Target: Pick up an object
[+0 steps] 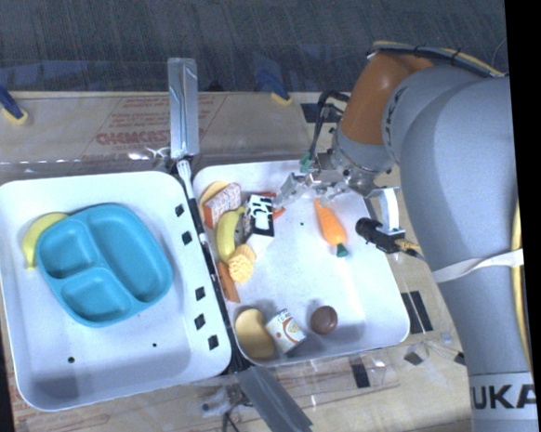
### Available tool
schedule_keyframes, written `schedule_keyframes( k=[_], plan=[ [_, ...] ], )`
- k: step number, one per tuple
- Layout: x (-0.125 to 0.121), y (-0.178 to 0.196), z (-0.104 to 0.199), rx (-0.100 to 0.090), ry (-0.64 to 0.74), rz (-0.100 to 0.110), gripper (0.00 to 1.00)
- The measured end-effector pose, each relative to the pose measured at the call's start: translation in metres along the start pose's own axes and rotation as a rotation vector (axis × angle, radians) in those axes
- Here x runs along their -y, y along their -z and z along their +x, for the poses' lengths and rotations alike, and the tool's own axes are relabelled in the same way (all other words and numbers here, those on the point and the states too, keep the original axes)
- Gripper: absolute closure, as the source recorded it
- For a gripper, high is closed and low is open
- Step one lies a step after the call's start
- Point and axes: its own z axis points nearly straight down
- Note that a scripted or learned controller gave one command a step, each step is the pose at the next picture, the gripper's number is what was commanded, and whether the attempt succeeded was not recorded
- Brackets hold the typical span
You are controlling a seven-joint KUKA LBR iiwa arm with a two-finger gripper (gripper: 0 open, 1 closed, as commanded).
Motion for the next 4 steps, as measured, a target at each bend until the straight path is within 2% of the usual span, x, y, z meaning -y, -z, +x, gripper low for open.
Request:
schedule_keyframes(
  k=[1,2,3,4],
  plan=[
    [0.06,-0.007,-0.001,-0.006,0.059,0.011,0.0],
    [0.124,-0.009,-0.001,-0.011,-0.039,0.018,0.0],
    [0.124,0.001,-0.003,-0.006,-0.036,0.017,1.0],
    [0.124,0.0,-0.003,-0.007,-0.035,0.018,0.0]
  ],
)
